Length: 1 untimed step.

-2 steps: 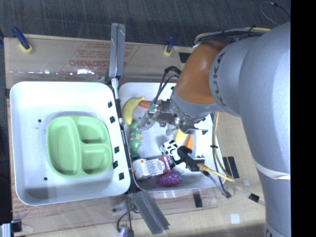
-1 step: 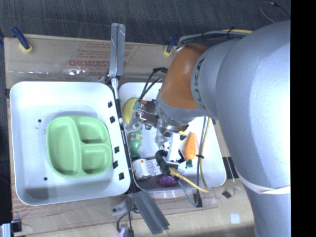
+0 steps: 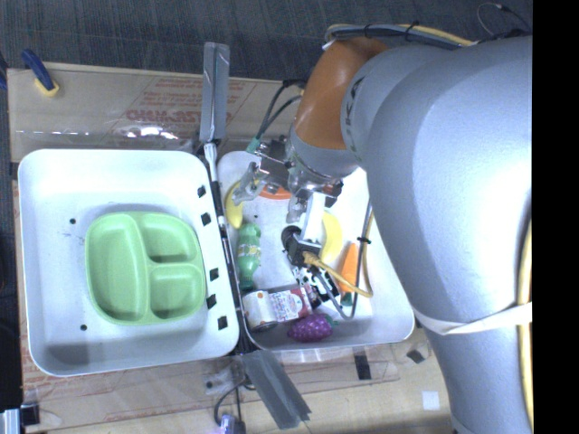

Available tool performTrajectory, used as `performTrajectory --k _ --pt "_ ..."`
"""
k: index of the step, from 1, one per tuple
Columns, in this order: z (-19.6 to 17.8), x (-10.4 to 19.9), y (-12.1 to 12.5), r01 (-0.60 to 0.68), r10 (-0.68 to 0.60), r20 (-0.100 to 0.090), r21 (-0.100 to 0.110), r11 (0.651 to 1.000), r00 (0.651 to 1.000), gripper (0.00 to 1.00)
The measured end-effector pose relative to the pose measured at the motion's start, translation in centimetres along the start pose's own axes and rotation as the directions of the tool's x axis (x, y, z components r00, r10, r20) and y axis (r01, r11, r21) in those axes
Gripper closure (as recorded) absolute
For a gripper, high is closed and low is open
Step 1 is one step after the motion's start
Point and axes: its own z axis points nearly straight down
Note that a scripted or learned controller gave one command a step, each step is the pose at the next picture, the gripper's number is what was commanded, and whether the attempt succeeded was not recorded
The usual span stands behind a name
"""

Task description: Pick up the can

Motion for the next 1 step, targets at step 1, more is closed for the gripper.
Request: performTrajectory --k 1 --pt "9.97 -7.97 4.05 -0.094 0.094 -0.001 0.0 0.996 0.996 0.0"
